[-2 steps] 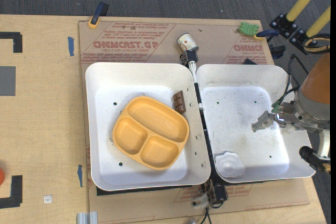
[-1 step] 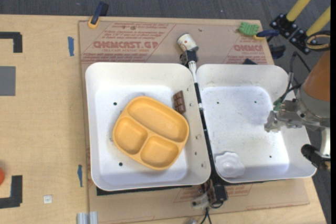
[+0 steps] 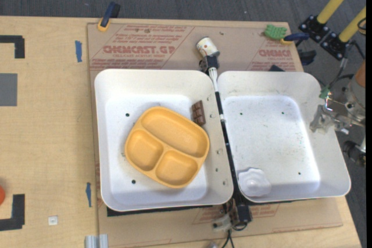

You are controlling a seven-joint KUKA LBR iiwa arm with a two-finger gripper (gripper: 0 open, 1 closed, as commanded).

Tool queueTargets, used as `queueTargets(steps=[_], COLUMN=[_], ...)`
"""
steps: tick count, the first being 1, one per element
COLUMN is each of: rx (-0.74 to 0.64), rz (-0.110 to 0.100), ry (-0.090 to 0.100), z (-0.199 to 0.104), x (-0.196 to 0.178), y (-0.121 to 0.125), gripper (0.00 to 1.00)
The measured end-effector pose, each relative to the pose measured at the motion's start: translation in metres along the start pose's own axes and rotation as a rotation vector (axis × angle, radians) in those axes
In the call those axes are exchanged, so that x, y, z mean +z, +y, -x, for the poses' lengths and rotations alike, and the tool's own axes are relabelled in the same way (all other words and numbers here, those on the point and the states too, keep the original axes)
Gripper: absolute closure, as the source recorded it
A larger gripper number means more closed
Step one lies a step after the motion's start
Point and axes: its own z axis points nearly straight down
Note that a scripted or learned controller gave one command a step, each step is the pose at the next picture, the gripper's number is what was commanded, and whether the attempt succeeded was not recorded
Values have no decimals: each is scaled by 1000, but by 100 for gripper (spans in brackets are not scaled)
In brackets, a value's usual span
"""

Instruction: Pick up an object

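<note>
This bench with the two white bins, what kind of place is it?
Probably a robotics lab test bench: two shallow white bins side by side on a cardboard sheet, clamps at its corners, and a metal gripper at the right.

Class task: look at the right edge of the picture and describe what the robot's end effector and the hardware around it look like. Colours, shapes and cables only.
The end effector is bare silver-grey metal, angular and bracket-like, at the right bin's right rim. A small green spot sits just above it. Thin dark cables loop behind it. The arm is seen as a pale orange patch at the frame edge.
</note>
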Motion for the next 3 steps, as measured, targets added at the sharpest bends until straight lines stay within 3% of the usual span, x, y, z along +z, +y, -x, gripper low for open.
queueTargets(steps=[1, 2, 3], rx=[-123, 93, 313], rz=[0, 0, -5], ry=[1, 0, 1], z=[-33, -48, -108], x=[-18, -16, -31], y=[78, 115, 59], gripper=[100, 100, 100])
